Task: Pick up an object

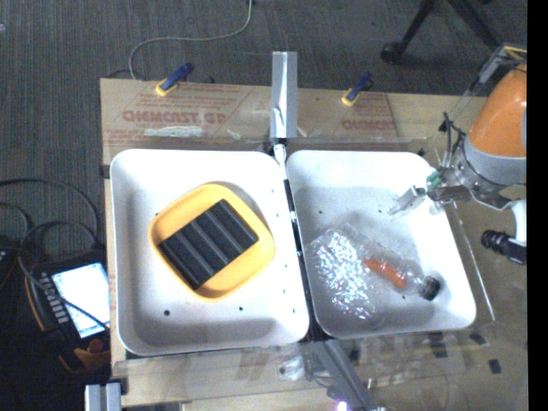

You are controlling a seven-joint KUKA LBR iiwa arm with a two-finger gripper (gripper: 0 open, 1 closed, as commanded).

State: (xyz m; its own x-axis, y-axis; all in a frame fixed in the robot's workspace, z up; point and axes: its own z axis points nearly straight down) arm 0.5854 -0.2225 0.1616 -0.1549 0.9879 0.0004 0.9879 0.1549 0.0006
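While lying in the right bin [445,255] near its front corner, clear crinkled plastic bottle [377,272] with orange inside and dark cap, outline blurred by glare; gripper [409,201] at bin's right rim, grip impossible to tell; yellow ridged-black block [212,240] in left bin [137,187].

Arm [501,131] — cut off at right edge. Gripper [411,200] — too small, finger state unreadable. Bottle [390,272] — clear, outline blurred against crumpled wrap [342,268].
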